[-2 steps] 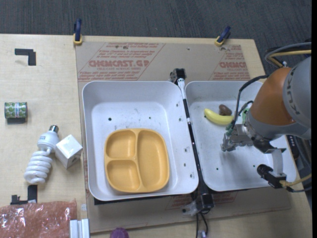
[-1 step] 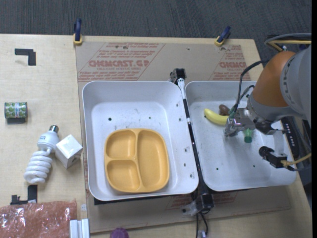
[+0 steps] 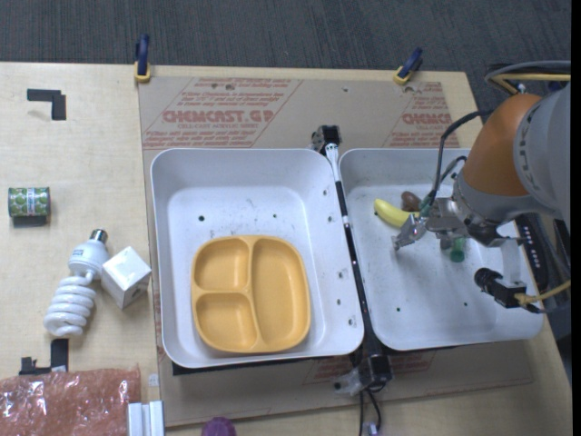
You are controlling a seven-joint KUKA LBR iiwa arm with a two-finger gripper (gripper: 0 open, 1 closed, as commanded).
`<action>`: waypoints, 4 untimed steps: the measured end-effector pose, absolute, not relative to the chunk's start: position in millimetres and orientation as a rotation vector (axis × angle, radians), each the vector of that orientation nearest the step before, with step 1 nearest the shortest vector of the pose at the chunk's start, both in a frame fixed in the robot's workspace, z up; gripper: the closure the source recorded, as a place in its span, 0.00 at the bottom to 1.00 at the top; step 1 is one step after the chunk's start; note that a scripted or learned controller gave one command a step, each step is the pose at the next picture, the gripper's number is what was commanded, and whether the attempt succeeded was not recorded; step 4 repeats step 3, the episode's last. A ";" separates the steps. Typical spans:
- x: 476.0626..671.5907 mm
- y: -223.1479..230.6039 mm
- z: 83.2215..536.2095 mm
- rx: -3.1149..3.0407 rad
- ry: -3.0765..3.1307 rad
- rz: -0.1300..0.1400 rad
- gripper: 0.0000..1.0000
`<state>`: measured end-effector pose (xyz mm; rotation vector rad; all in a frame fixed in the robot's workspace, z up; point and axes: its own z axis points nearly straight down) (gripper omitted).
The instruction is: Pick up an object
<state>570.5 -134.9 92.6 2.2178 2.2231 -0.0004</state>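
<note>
The claw (image 3: 410, 232) hung low in the right bin (image 3: 436, 325), its state impossible to tell. The banana (image 3: 391, 213) lay just up-left of it, touching nothing. A good grasp meant centring over the banana, straddling its width, then descending.

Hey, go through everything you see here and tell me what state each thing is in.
Yellow divided plate: right side up in left bin.
Banana: lying in right bin.
Gripper: low over right bin, beside banana.
Spiral light bulb: lying on bench.
Green can: on its side.
</note>
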 end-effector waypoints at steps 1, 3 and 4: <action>571.1 -135.2 102.5 2.214 2.224 -0.001 1.00; 512.0 -147.7 92.3 2.223 2.220 0.000 0.00; 512.0 -147.7 92.3 2.223 2.220 0.000 0.00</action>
